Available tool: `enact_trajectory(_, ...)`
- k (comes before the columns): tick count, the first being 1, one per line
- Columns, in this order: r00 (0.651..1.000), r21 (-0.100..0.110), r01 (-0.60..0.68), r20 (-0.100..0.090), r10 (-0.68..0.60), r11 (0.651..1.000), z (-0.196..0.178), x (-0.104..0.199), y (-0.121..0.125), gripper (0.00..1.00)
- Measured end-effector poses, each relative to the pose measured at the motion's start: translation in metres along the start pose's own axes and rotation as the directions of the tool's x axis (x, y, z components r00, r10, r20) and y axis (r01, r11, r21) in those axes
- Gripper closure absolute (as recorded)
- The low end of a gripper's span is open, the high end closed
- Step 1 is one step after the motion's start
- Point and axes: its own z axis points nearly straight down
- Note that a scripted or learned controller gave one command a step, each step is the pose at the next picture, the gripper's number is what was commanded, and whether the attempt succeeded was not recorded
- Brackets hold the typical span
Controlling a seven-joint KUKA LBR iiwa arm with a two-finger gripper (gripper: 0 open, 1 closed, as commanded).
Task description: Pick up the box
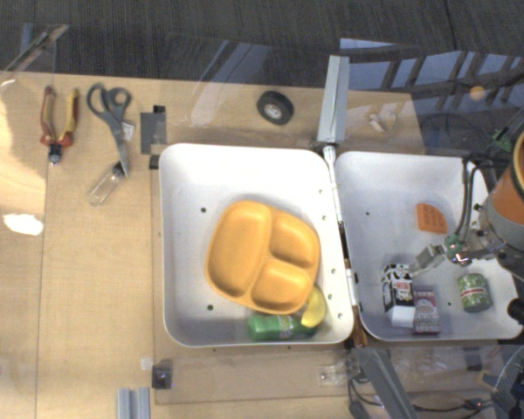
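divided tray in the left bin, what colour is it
Yellow-orange all over, seen in the camera view: the divided tray.

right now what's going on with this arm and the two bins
A grey arm reaches in from the right over the right bin. Its tool hovers just above a small black-and-white box, not gripping it. Beside the box lie a small packet, a green can and an orange card. The left bin holds a yellow divided tray.

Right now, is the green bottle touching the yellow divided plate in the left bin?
Touching. In the camera view the green bottle lies against the lower edge of the yellow plate, with no gap between them.
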Motion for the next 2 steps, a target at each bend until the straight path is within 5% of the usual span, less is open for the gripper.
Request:
enact_trajectory(1,1.0,-0.001,0.004,0.0,-0.004,1.0,-0.042,-0.003,0.0,0.0)
enact_trajectory(2,0.991,0.005,-0.137,-0.001,0.137,0.991,0.036,-0.002,-0.002,0.0)
